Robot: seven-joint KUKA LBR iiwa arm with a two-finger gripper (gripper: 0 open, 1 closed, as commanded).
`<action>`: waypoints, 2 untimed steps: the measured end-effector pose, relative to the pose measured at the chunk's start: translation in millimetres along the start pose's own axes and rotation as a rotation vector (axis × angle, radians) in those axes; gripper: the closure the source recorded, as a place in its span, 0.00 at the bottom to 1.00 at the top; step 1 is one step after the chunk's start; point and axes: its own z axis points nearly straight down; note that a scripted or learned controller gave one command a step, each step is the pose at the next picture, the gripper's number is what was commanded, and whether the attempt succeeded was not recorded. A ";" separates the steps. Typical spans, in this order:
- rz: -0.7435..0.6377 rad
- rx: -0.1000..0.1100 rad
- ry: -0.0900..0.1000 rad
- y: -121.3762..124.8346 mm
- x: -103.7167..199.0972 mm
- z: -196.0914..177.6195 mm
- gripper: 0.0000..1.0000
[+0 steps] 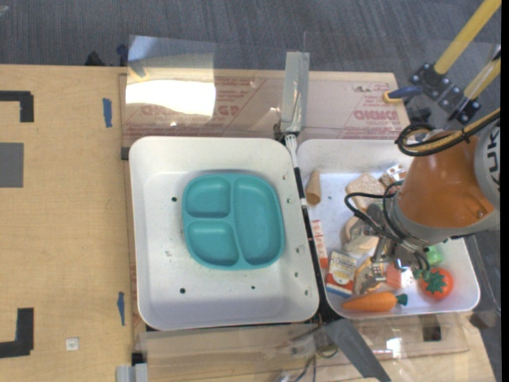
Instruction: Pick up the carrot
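- Now the carrot (371,302) lies flat at the near edge of the right bin (471,293).
- Just beside the carrot, on its far side, the jaws (387,263) hang low over a heap of toy food.
- I cannot tell if they are apart or together.
- Right of the carrot sits a red tomato (437,282).
- Left of the carrot, the other bin (151,213) holds a teal plate (234,220).

Grey arm (495,159) with a wide orange band (442,185) and black looping cables (429,138).

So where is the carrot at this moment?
The carrot lies in the right bin, near its front edge, just left of the tomato and below the gripper.
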 end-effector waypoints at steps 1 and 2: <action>0.000 0.006 -0.023 -1.6 -6.6 -12.9 1.00; 0.114 -0.003 0.000 77.4 12.5 -96.6 1.00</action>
